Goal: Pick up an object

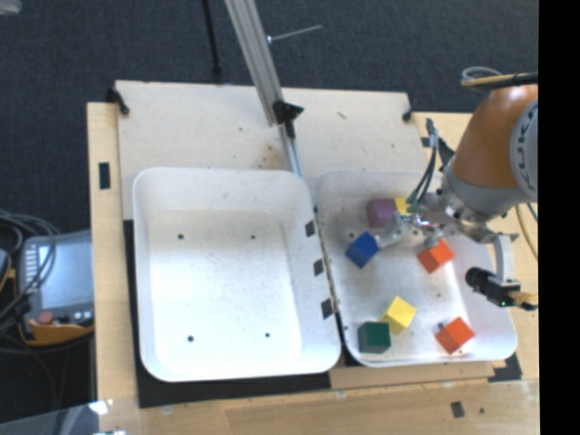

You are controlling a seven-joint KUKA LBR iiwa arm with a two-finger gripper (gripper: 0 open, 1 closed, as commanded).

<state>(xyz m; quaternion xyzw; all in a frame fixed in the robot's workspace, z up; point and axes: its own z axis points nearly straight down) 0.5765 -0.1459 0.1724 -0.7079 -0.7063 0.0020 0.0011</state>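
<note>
Beside the claw (pixel 408 229) lies a purple cube (pixel 381 212), apart.

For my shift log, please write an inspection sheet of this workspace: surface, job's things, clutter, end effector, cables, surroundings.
Surface: wooden bench bearing left bin and right bin, side by side.
Job's things: in the right bin, purple block, blue block, yellow block, green block, two orange blocks.
Clutter: nothing seen.
End effector: end effector low over the right bin, beside the purple block; finger state unclear.
Cables: wires along the arm; black cable on the floor.
Surroundings: dark carpet, metal pole, handheld screen at left.
</note>
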